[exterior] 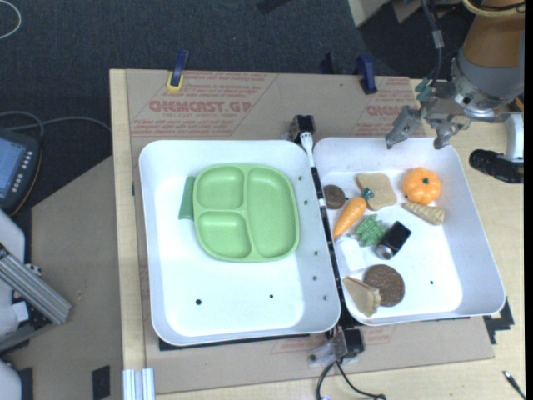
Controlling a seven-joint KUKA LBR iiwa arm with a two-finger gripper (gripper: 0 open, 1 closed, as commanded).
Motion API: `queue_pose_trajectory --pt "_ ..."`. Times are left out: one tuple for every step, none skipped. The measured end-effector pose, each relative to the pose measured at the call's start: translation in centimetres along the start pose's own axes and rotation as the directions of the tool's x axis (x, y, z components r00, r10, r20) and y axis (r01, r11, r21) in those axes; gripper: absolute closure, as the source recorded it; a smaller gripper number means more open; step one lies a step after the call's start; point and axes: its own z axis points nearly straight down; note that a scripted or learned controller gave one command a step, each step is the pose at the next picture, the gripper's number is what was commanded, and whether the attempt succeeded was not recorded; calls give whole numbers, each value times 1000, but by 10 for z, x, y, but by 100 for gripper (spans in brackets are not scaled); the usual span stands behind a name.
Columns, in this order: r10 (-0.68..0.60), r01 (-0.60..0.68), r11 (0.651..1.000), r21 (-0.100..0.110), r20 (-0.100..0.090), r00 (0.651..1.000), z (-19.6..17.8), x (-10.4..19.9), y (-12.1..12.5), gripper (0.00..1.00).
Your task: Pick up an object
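The small orange plastic pumpkin (421, 185) lies in the right white bin (475, 248), near its far edge, beside a toy carrot (350, 215). The two-finger gripper (420, 132) hovers above the far rim, fingers spread, holding nothing.

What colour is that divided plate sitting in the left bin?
Light green. The divided plate shows plainly in the camera view, lying flat in the left white bin.

Matt green plastic tray (246, 212)

Green divided tray (246, 212), white bins (162, 248), orange pumpkin (421, 185), orange carrot (350, 215)
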Motion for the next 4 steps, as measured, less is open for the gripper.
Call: queue_pose_trajectory --pt "-2 2 1000 -14 2 1000 -9 0 2 0" --pt "-2 2 1000 -8 1 1000 48 -5 11 0" --pt "-2 2 1000 -8 1 1000 111 -9 10 0" --pt "-3 3 1000 -16 1 1000 149 -8 12 0"
